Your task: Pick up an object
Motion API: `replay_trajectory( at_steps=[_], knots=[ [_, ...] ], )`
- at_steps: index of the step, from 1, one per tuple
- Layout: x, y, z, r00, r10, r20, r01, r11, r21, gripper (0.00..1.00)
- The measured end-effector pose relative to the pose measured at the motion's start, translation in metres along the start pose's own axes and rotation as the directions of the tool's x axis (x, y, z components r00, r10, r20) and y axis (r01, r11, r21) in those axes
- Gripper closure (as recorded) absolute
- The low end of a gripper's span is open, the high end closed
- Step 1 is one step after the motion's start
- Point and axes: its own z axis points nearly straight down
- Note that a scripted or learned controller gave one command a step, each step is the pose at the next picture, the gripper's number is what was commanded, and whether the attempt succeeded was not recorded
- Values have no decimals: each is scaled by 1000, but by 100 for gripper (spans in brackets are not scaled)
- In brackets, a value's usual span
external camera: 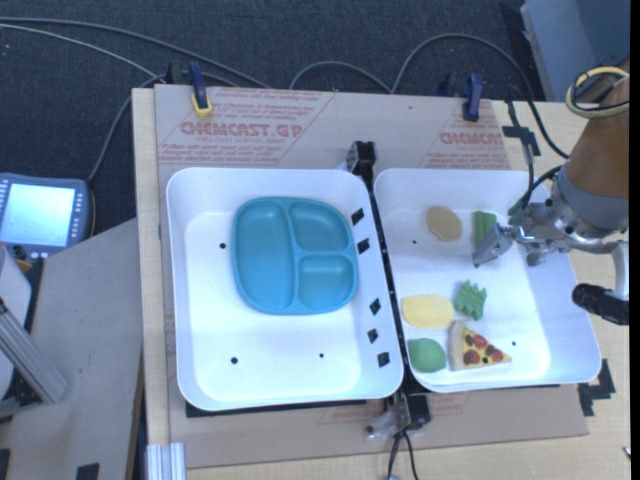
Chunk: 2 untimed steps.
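Note:
The right bin [560,298] holds several toy foods. A tan round piece [444,223] lies at the back, with a small green piece [484,222] just to its right. Toward the front are a yellow lemon-like piece [427,311], a leafy green piece [470,299], a round green piece [427,354] and a pizza slice [478,349]. My gripper [491,247] reaches in from the right and hangs low over the back of this bin. Its tip is right beside the small green piece, touching or nearly so. I see nothing clearly held.
The left bin [200,298] holds a blue divided plate [296,255]. Black clips [376,308] run along the seam between the bins. Clamps [199,96] fix the cardboard base at the back. Cables cross the dark floor behind the bench.

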Motion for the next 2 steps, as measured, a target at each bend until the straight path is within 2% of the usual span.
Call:
replay_trajectory(
  at_steps=[2],
  knots=[
    [-8, -4, 86, 1000, -1, 0, 1, 1000, -2, 0]
  ],
)
